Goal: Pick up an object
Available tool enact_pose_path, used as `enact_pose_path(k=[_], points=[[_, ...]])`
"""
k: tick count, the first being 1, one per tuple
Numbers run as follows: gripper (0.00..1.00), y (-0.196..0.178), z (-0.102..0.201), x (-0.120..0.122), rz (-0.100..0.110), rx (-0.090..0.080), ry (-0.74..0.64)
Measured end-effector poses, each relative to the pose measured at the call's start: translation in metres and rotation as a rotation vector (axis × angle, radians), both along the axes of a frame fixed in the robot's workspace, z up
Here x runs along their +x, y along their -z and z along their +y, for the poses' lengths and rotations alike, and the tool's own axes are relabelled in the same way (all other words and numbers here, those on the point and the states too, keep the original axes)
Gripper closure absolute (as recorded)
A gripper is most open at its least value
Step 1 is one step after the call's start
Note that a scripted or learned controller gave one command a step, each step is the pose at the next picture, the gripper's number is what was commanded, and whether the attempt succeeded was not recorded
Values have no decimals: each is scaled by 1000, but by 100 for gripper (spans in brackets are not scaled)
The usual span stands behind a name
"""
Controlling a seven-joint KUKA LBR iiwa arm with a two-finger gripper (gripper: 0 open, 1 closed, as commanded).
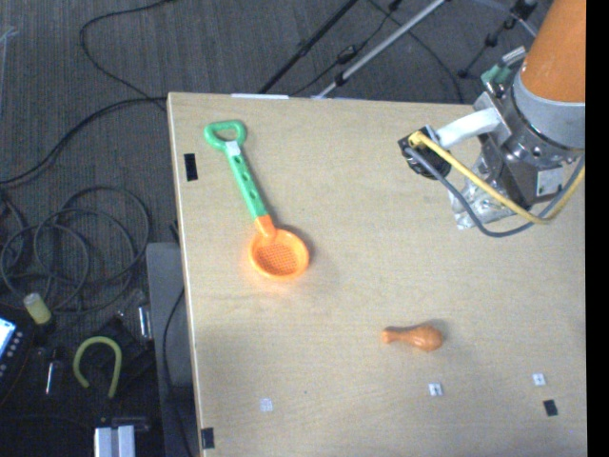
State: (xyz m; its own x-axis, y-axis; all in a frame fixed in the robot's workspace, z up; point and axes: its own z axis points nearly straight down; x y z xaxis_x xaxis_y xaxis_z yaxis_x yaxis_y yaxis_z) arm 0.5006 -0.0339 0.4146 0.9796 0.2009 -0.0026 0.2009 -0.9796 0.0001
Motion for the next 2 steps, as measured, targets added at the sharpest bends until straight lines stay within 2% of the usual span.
enact_pose_path(k=[2], points=[[100, -16, 2, 1, 8, -1, -1]])
